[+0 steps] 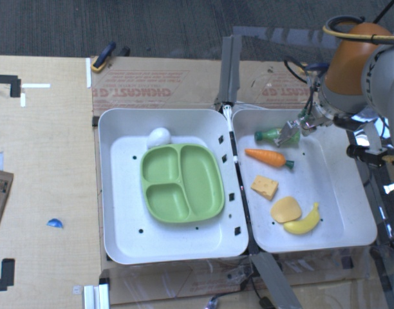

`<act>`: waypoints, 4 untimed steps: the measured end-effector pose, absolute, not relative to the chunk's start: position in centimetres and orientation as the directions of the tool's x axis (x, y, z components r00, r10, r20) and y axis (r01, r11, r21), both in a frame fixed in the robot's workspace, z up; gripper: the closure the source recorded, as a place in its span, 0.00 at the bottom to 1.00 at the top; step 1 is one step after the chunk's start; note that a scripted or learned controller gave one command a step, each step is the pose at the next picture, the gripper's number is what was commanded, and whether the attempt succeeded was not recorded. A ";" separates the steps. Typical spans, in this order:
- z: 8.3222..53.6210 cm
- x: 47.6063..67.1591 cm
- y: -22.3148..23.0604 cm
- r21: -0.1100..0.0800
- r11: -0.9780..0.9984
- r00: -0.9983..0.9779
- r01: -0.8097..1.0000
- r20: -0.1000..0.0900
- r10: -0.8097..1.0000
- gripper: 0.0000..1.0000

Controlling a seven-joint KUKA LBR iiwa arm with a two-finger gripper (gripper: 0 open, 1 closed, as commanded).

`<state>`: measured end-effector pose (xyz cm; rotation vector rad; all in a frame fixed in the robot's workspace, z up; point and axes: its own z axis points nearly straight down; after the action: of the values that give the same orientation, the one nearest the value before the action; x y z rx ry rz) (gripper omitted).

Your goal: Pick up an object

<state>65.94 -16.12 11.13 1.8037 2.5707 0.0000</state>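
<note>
My gripper [291, 135] hangs low over the back of the right bin [342, 211], right at the end of a green bottle [269, 134] lying on its side. Whether it grips the bottle is hidden. An orange carrot [268, 158] lies just in front of the bottle. Further forward sit a yellow cheese wedge [265, 187], a round yellow chip-like piece [286, 209] and a banana [304, 221].
The left bin [120, 192] holds a green three-part plate [182, 183] with a white ball [159, 136] behind it. A grey divider post [228, 69] rises between the bins at the back. The arm's orange band [349, 60] is at the right rear.
</note>
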 end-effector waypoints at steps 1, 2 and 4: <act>9.3 66.0 -12.8 0.001 0.482 -0.482 0.876 -0.002 0.876 0.00; 10.4 66.0 -13.0 0.002 0.480 -0.480 0.877 -0.005 0.877 1.00; 9.4 55.9 -12.8 0.002 0.543 -0.543 0.840 -0.003 0.840 1.00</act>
<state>55.94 -12.77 9.38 1.5003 2.7556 0.0009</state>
